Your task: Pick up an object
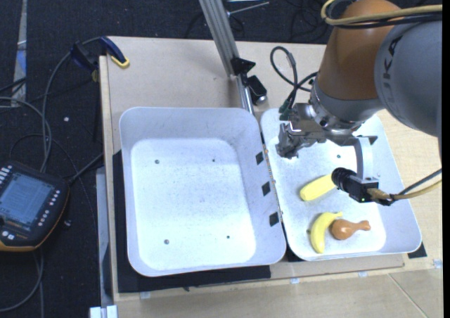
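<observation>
I am hovering the gripper (pixel 288 146) over the right bin (pixel 401 239), above 3 items: a yellow block (pixel 316 188), a banana (pixel 318 231), a drumstick (pixel 346 228). I cannot tell its grip, nothing visibly held.

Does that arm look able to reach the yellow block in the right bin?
Probably yes. The gripper hangs over the right bin, up and to the left of the yellow block, and nothing lies between them. The banana and drumstick sit lower down, apart from it.
</observation>
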`<state>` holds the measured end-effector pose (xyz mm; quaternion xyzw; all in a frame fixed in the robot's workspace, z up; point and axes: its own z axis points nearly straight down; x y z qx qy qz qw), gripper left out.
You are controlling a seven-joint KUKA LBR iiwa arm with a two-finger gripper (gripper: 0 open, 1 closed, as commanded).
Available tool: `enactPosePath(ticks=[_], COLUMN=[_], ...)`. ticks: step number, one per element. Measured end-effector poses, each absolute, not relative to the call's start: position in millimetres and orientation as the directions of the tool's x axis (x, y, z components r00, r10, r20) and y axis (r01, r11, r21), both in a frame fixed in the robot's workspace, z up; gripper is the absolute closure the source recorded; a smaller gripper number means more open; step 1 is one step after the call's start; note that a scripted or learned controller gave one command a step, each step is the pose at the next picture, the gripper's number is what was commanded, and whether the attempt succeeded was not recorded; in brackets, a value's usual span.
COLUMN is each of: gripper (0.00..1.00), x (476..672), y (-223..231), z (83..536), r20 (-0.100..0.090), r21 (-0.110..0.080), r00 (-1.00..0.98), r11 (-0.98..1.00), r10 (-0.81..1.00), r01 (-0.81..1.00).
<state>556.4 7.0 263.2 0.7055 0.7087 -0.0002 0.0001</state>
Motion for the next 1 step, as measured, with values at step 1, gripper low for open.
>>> enactPosePath(ticks=[1], gripper=[1.00], x=[583.7], y=[56.5], z=[243.9], r20=[0.000], r21=[-0.002], r00=[-0.004], r11=[0.004], r10=[1.000], r01=[1.000])
